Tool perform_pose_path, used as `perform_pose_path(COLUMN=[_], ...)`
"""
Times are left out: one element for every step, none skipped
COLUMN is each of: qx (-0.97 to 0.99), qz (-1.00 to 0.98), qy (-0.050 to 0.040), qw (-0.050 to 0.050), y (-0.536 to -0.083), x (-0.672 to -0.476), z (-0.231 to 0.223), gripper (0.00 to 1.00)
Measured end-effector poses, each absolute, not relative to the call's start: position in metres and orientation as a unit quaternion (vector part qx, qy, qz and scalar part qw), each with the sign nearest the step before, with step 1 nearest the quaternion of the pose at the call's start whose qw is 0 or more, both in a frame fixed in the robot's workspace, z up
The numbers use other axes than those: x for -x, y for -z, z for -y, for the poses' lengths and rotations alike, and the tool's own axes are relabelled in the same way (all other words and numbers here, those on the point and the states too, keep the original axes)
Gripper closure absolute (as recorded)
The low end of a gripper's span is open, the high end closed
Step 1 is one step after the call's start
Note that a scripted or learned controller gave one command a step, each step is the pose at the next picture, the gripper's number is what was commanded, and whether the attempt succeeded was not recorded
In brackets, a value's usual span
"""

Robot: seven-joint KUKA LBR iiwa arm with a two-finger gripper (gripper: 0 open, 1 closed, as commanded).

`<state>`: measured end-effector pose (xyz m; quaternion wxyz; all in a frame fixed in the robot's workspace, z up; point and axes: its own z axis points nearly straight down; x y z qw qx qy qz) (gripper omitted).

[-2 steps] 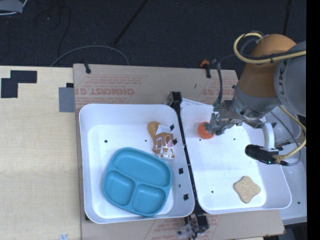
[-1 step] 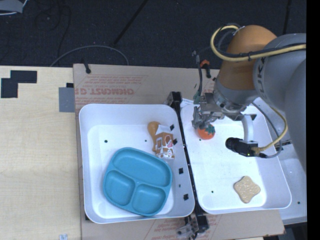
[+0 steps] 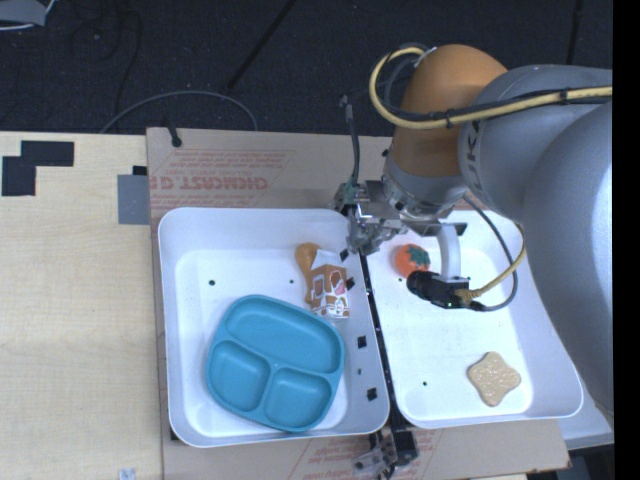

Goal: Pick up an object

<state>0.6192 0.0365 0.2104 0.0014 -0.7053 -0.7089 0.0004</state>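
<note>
My gripper (image 3: pixel 362 236) hangs over the divider between the two bins, near their far end. Its wrist and metal body hide the fingertips. An orange and green toy (image 3: pixel 409 259) lies in the right bin just right of the gripper. In the left bin, a tan drumstick-shaped piece (image 3: pixel 306 259) and a small brown and white packet (image 3: pixel 329 292) sit just left of the gripper. A tan cookie-shaped piece (image 3: pixel 494 378) lies near the front of the right bin.
A blue divided plate (image 3: pixel 275 362) takes up the front of the left bin (image 3: pixel 185 308). A black cable connector (image 3: pixel 440 289) dangles over the right bin (image 3: pixel 540 368). The large grey arm covers the right bin's far right side.
</note>
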Motion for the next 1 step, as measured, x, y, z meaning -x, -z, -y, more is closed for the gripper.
perform_pose_path(qx=[0.705], qz=[0.709], qy=[0.0], qw=[0.001], y=[-0.228], x=[-0.621], z=[-0.0853], gripper=[1.0])
